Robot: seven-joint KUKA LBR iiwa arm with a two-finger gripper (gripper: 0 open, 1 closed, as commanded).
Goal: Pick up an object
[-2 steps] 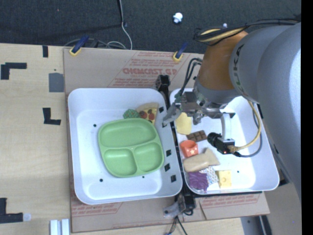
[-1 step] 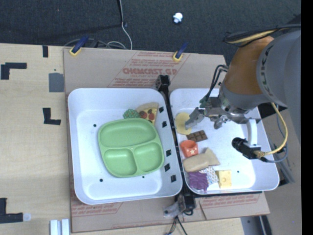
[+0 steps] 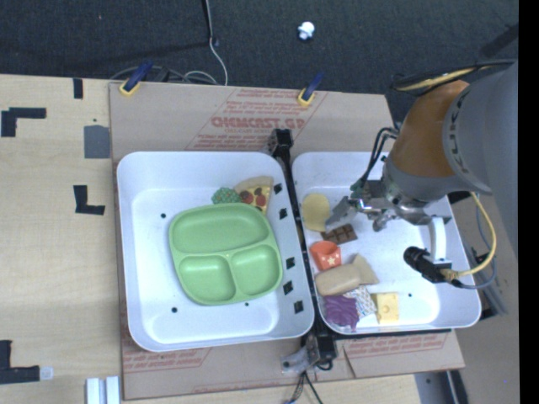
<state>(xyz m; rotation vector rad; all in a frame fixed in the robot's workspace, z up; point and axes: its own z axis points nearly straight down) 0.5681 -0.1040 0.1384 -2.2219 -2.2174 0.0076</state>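
Note:
The right bin (image 3: 438, 310) holds several toy foods: a pale yellow piece (image 3: 315, 209), a brown chocolate bar (image 3: 341, 234), an orange-red piece (image 3: 324, 254), a tan bread piece (image 3: 347, 277), a purple bunch of grapes (image 3: 341, 310) and a yellow cheese cube (image 3: 386, 307). My gripper (image 3: 357, 212) hangs low over the right bin's upper middle, right next to the chocolate bar. Its dark fingers (image 3: 341, 214) stand apart with nothing between them.
In the left bin (image 3: 143, 225) lies a green divided plate (image 3: 224, 252), with a pizza slice (image 3: 255, 194) and a green broccoli piece (image 3: 224, 196) behind it. A black divider (image 3: 290, 217) runs between the bins. The grey and orange arm covers the right bin's upper right.

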